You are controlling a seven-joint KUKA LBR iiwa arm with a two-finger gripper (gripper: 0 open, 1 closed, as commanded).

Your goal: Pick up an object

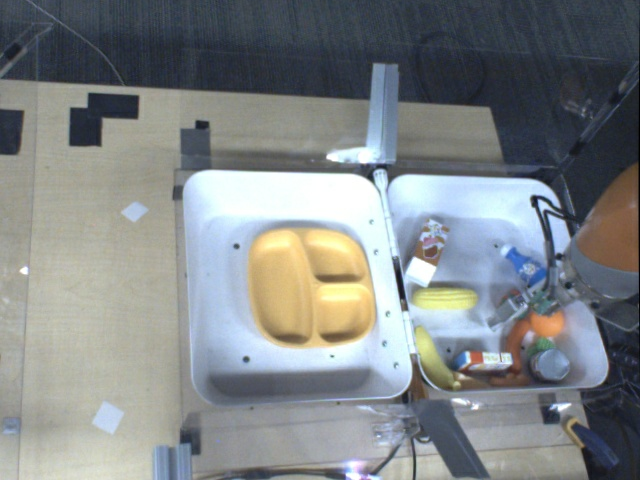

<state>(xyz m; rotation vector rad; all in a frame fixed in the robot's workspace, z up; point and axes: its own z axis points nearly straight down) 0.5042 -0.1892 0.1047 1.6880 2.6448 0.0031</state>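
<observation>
The right bin holds several small items. Among them are a yellow corn-like piece, a banana, a small red and white carton, a little red-labelled bottle, a white card and a blue item. An orange ball and a green-capped grey can lie at the right side. My gripper hangs low in this bin, just left of the orange ball and below the blue item. The arm's orange band is above it at the right edge.
The left bin carries a yellow divided tray in its middle. A metal post stands behind the wall where the two bins meet. Black cables run along the right bin's right rim.
</observation>
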